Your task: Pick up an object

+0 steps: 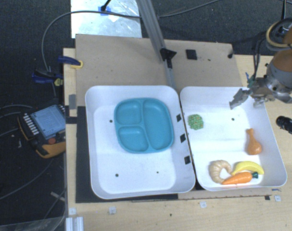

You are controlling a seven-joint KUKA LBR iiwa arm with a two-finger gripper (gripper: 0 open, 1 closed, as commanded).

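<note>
Gleaming smooth curved plastic banana [248, 167]

Divided plate [144, 125] in left bin [100, 177]

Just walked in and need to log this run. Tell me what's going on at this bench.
A grey robot arm reaches in from the right; its gripper hangs over the upper right of the right bin, with nothing between its fingers. In that bin lie a green broccoli piece, an orange drumstick, a croissant, a banana and a carrot. The left bin holds a blue divided plate. Nothing is picked up yet.
</note>
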